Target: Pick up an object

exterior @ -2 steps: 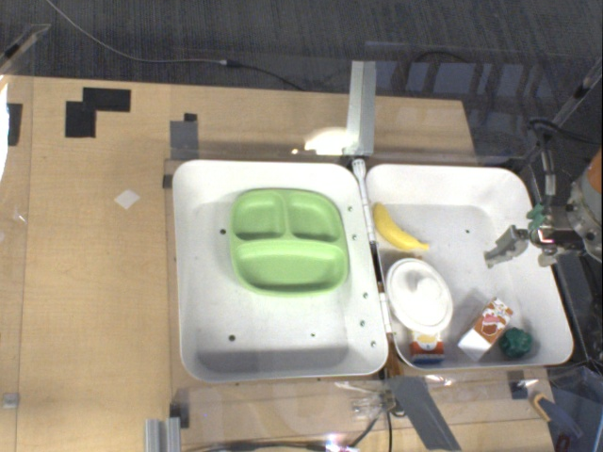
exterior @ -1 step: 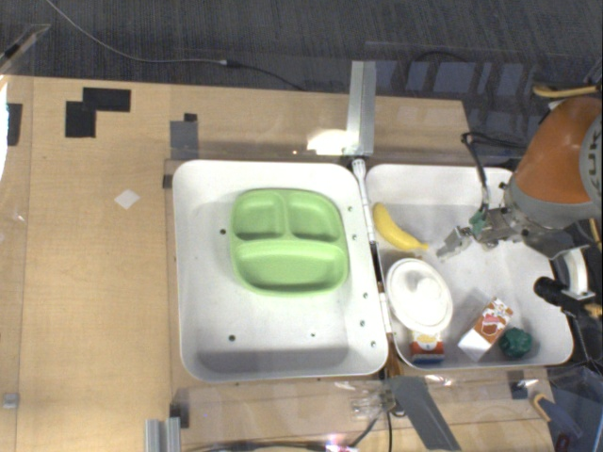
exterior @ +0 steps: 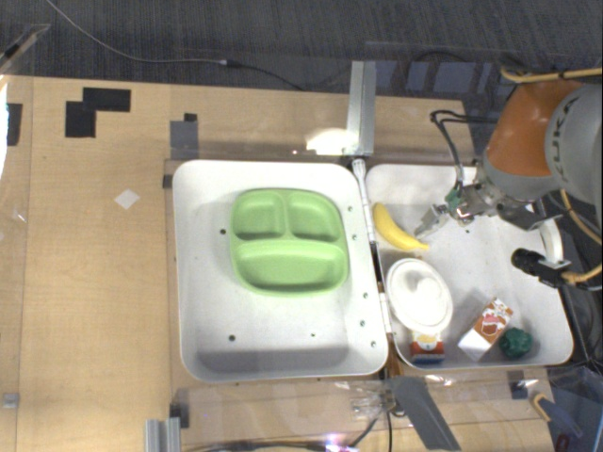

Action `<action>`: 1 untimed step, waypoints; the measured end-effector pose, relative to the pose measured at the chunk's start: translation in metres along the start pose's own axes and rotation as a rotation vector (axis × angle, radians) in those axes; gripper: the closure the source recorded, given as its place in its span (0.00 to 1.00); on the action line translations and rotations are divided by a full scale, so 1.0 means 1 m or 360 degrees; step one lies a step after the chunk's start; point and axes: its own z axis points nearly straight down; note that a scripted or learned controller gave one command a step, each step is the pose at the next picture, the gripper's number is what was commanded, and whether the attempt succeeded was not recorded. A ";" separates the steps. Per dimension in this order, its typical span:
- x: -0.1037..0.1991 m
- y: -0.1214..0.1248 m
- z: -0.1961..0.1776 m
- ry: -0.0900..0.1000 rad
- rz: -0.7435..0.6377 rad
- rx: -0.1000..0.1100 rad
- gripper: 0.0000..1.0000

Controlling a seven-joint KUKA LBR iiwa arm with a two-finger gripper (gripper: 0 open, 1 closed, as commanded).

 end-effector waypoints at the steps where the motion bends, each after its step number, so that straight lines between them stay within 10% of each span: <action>1: 0.027 0.045 0.021 -0.0013 -0.0101 -0.0011 0.00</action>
